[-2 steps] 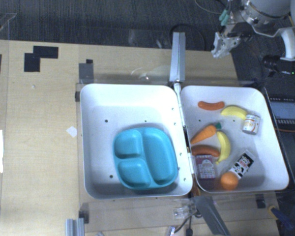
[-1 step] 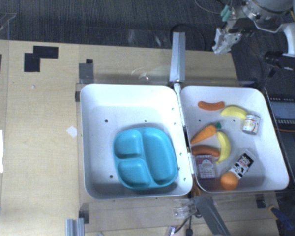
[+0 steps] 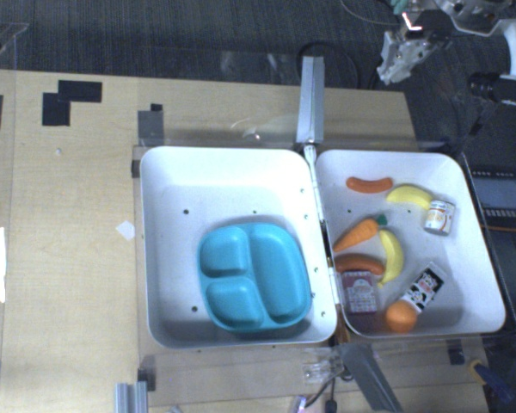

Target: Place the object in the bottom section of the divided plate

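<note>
Plate (image 3: pixel 254 275): blue, divided in three sections, lying in the left bin (image 3: pixel 168 196), toward its near edge and slightly right of middle; one long section along the right side, two smaller ones on the left, all bare.
Task object: cannot tell which one is meant; every loose item lies in the right bin (image 3: pixel 464 192).
Sausage (image 3: pixel 369 184): red-orange, near the far edge of the right bin, lying roughly parallel to it.
Banana, far (image 3: pixel 410 197): yellow, just right of the sausage, toward the far right corner.
Jar (image 3: pixel 439 217): small, pale with a label, just beside the far banana's right end, close to the right wall.
Carrot (image 3: pixel 360 232): orange with a green top, slanted, near the left wall at mid-bin.
Banana, near (image 3: pixel 391 255): yellow, curved, just right of the carrot, running toward the near edge.
Brown sausage (image 3: pixel 359 264): dark, lying across below the carrot, touching the near banana's lower part.
Red packet (image 3: pixel 360 292): flat, dark red with print, just below the brown sausage, near the left near corner.
Orange (image 3: pixel 401 317): round, at the near edge, right of the red packet.
Carton (image 3: pixel 424 288): small, black and white, tilted, just beside the orange on its far right.
Gripper (image 3: pixel 400 58): high above the bench beyond the far edge of the right bin, well apart from everything; pointing down and left; nothing between the fingers; spread or pressed together, cannot tell.
</note>
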`<state>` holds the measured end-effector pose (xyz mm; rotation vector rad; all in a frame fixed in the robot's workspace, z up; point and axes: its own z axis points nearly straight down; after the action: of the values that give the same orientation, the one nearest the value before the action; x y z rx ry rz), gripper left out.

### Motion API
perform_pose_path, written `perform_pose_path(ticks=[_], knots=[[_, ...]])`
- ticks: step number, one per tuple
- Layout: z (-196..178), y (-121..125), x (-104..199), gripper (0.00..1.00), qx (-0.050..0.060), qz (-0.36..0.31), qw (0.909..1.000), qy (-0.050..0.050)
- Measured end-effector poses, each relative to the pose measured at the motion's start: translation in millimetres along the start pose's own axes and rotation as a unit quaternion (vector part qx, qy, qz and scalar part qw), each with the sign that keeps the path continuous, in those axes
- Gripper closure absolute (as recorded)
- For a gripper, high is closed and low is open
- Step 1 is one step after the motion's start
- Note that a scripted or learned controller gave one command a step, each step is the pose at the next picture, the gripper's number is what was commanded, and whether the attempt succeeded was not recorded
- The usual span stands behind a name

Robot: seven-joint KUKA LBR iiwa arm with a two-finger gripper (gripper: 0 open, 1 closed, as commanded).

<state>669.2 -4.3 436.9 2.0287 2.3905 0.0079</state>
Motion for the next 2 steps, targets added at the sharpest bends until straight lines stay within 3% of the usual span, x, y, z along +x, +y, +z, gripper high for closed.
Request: perform_pose_path(ticks=[1, 2], knots=[[1, 12, 72, 1.00, 0.001, 0.199, 0.9800, 0.000], [-11, 13, 74, 1.00, -0.002, 0.195, 0.9808, 0.000]])
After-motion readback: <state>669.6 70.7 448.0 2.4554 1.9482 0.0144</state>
